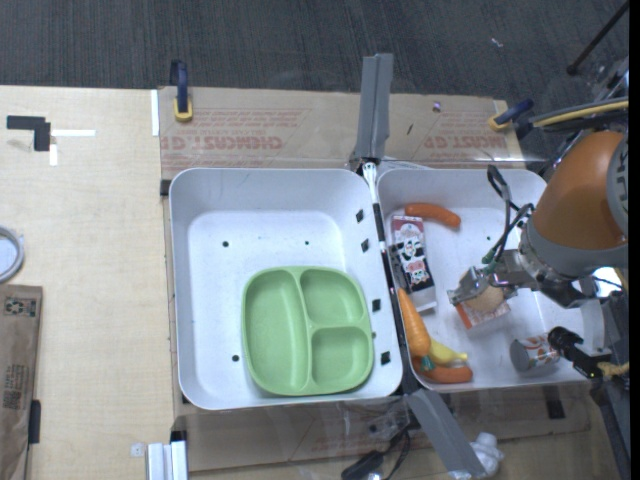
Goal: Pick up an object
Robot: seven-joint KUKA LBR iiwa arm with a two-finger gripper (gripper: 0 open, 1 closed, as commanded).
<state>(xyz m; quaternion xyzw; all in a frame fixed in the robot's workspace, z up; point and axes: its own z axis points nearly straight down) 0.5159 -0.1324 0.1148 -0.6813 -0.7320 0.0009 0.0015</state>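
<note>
Target obj: tan-and-orange packet (484,306) on floor of right bin (470,180), mid-bin; gripper (478,288) sits on top of it, finger state cannot be told, so pick judged not yet confirmed w/ lift still to do. Same bin holds milk carton (411,256), sausage (433,214), carrot (415,326), small can (534,354); left bin (200,228) holds green divided plate (308,330).

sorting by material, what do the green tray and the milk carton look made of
Green divided tray: looks like moulded plastic, matte, one even colour, rounded compartment edges. Milk carton: probably printed paperboard or a plastic toy copy; flat printed faces, slight sheen; cannot tell which.
</note>
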